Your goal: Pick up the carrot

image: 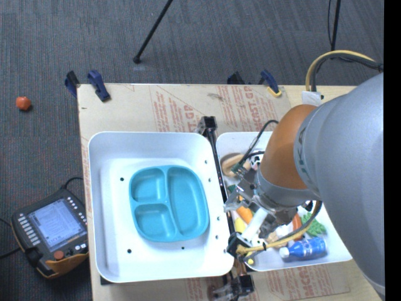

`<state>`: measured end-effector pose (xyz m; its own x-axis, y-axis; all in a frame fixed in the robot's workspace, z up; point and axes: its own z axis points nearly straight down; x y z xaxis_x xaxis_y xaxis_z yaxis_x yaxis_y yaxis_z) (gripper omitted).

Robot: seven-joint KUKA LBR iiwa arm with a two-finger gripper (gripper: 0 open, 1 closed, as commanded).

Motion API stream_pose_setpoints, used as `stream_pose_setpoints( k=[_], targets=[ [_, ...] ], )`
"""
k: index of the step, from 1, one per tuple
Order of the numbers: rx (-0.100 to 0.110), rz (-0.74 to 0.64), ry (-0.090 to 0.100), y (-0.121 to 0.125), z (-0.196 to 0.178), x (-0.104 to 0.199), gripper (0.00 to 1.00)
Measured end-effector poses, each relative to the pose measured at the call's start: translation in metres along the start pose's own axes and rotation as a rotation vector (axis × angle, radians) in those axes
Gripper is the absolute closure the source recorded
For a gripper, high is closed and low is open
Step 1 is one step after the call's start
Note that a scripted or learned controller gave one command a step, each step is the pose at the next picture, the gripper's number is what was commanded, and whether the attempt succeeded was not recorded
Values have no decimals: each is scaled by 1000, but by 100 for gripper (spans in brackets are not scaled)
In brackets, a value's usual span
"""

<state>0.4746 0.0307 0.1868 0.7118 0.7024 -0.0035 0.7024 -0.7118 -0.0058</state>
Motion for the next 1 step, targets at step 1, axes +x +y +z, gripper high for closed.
stream_pose_setpoints(
  k=[1],
  targets=[
    [-2,-50,1,46,-1,50,0]
  ],
)
